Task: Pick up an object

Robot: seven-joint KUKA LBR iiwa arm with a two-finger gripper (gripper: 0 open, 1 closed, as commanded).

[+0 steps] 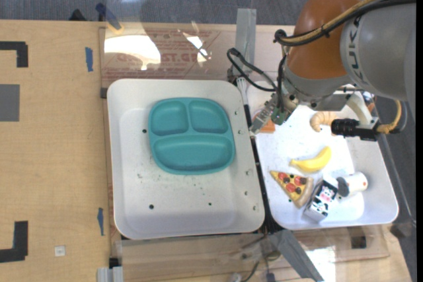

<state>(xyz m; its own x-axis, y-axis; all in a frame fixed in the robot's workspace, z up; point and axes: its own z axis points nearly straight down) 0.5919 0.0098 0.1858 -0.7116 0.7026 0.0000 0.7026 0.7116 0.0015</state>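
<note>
left bin (125, 208): teal plate (192, 135) | right bin (377, 208): banana (313, 160), pizza slice (293, 185) (toys)

Grey arm (386, 43) (orange band, yellow cable)

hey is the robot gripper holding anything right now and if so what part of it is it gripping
It cannot be told. The gripper sits low at the right bin's left edge, and nothing recognisable shows in it. The banana and pizza slice lie loose in that bin.

Teal plate (192, 135) (left bin (125, 195))
</note>
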